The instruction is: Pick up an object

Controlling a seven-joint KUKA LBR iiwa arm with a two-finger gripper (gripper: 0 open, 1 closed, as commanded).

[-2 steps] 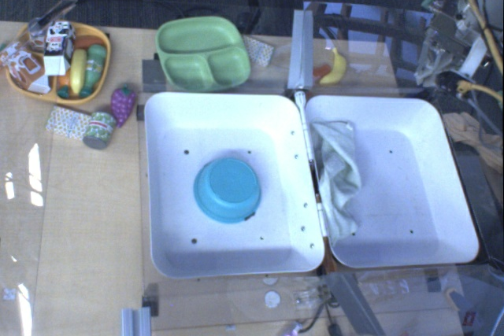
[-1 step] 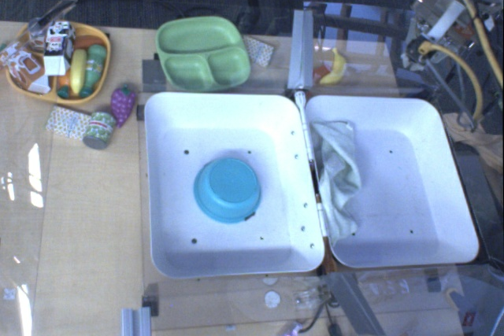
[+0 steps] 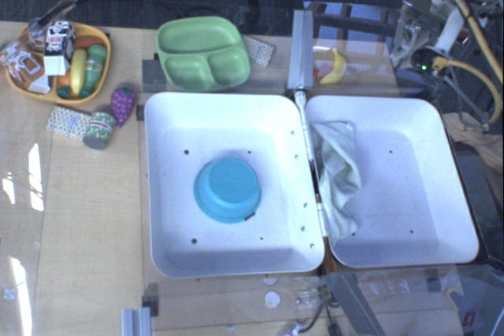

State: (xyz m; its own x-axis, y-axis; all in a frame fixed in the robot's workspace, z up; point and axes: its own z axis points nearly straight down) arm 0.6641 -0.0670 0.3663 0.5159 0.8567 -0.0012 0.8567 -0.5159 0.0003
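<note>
A blue bowl (image 3: 228, 189) sits upside down near the middle of the left white bin (image 3: 169, 248). A crumpled pale grey cloth (image 3: 336, 173) lies along the left wall of the right white bin (image 3: 417, 248). The arm, with its orange band, is raised at the top right, behind the right bin's far edge. Its gripper (image 3: 409, 31) hangs there among cables, well away from the bowl and the cloth. Nothing shows between the gripper and either bin.
A green divided plate (image 3: 203, 53) lies behind the left bin. At the far left stand a yellow bowl of toy food (image 3: 59, 59), purple grapes (image 3: 122, 102) and a small can (image 3: 98, 130). A toy banana (image 3: 335, 67) lies behind the right bin. A metal divider (image 3: 299, 51) stands between the bins.
</note>
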